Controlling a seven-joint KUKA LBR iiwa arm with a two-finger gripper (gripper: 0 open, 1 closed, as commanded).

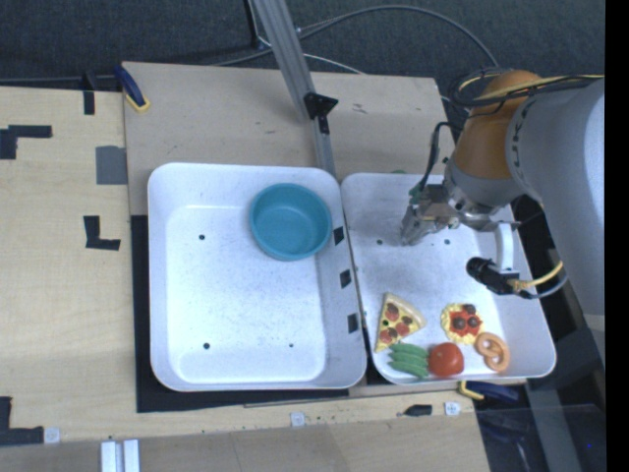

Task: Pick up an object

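The claw [415, 232] hangs low over the far part of the right bin [378, 205], its dark fingers pointing down at bare white floor; whether they stand open or closed cannot be told from this slant, and nothing shows between them. The grey arm with its orange band [488, 146] comes in from the right, trailing black cables.

The things to pick all lie nearer the camera than the claw, along the right bin's near edge: a pizza slice [397, 321] almost straight below it in the picture, a green pod [410, 361] and a red tomato [446, 360] touching each other beyond that, then a small round tart [461, 320] and a pretzel [492, 350] off to the claw's right. To the claw's left, across the rims where the bins meet, a blue bowl [290, 221] sits upright in the left bin [236, 352].

Both bins rest on a pale wooden counter [59, 293] (marked here and there with short black tape strips). A grey metal pole [290, 52] slants in from above, behind the claw, over dark carpet [98, 13].
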